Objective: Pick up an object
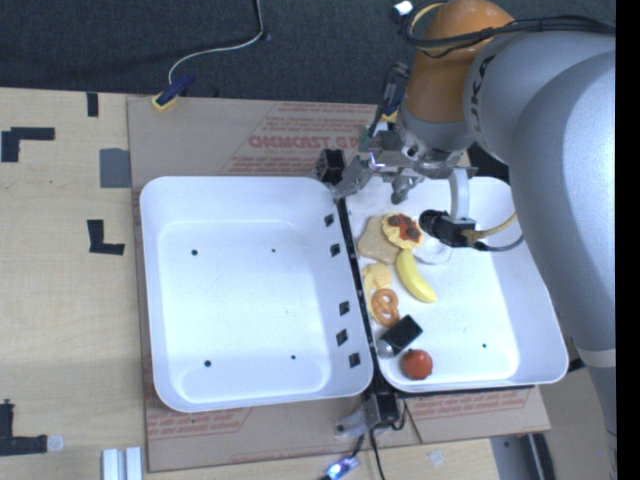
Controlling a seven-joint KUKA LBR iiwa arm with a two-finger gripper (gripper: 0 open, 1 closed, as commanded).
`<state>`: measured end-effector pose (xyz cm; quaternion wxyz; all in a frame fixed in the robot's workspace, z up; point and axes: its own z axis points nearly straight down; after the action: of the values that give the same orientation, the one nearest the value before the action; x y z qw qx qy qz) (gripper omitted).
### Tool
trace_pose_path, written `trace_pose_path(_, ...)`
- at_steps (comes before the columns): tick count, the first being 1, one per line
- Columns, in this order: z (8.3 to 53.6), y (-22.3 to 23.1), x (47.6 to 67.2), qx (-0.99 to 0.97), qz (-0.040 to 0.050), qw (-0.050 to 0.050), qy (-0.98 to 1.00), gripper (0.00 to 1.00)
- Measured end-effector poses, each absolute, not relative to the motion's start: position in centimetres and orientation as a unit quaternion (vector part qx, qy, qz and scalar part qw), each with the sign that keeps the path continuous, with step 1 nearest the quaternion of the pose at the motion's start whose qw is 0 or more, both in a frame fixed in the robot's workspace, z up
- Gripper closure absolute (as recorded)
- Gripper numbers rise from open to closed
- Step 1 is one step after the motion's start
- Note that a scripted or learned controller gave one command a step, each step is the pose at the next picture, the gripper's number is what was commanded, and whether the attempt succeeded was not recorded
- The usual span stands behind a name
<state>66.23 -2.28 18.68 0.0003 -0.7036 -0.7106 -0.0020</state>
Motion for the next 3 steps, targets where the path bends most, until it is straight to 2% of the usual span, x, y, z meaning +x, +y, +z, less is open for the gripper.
trace_pose_path(1, 19.7, 4.3, 66.8, -0.704, -0.0008, 0.001, -0.71, 0.0)
trace_pose_path(2, 10.4, 11.4, 66.6, -0.704, 0.0026, 0.003, -0.71, 0.0)
trace_pose_path(3, 11.9, 11.1, 66.7, -0.706, 0.0008, 0.001, -0.708, 1.0)
